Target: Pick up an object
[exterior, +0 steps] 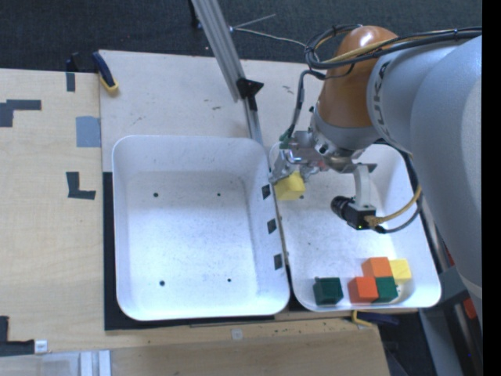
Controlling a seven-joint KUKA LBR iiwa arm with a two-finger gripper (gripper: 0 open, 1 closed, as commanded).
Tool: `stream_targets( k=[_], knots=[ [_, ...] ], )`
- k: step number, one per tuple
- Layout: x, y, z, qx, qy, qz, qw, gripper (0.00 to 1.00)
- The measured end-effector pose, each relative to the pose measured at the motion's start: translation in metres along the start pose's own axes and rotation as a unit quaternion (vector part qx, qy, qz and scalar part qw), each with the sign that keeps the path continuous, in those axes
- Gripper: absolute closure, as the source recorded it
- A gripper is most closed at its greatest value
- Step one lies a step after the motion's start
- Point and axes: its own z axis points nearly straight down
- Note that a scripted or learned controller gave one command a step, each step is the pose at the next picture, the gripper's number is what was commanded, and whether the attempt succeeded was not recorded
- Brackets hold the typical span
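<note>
Holding: the yellow block (291,185) sits pinched at the tip of the gripper (293,172), its fingers closed on the block's upper part.
Block place: over the right bin (423,233), near that bin's far left corner, just beside the wall shared with the left bin (125,210); whether it touches the floor cannot be told.
Gripper: metal, hanging below the orange band (348,84) of the grey arm (438,116), which comes in from the bench's right edge.
Cable: a black plug (350,211) on a yellow-tan lead hangs near the gripper, over the middle of the right bin.
Other blocks: a dark green block (328,291) by the right bin's near edge; at the near right corner a cluster (381,279) of orange, green and yellow blocks touching one another.
Writing: none readable.
Bench: a yellow-and-blue clamp (104,72) at the far left corner of the board.
</note>
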Motion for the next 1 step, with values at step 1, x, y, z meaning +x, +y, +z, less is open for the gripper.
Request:
stream_targets(
  k=[1],
  knots=[
    [0.0693, 0.0301, 0.0054, 0.004, 0.000, 0.001, 1.0000, 1.00]
  ],
)
